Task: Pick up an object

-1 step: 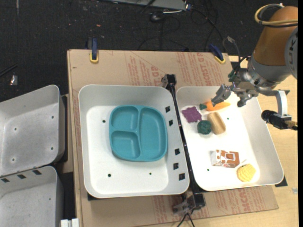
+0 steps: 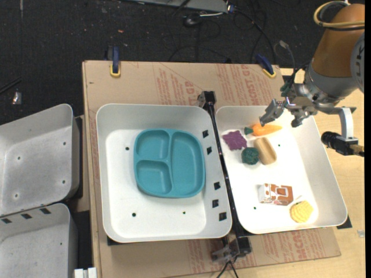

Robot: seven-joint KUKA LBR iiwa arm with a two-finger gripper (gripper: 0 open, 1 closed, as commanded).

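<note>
Bench [image 2: 174, 77] lettering reads mirrored, near "3D TRUDOM".

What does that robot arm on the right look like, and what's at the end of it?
The arm is a thick grey tube with an orange band and a thin yellowish cable looped near the top. It narrows to a small metal hand with two dark, slim fingers.

I log these colours: teal divided tray [image 2: 170, 163] in the white left bin [image 2: 116, 213]; in the white right bin [image 2: 324, 172], orange carrot [image 2: 266, 130], purple piece [image 2: 234, 139], dark green ball [image 2: 250, 156], tan cylinder [image 2: 266, 151], brown-and-white carton [image 2: 275, 194], yellow corn [image 2: 301, 211].
</note>
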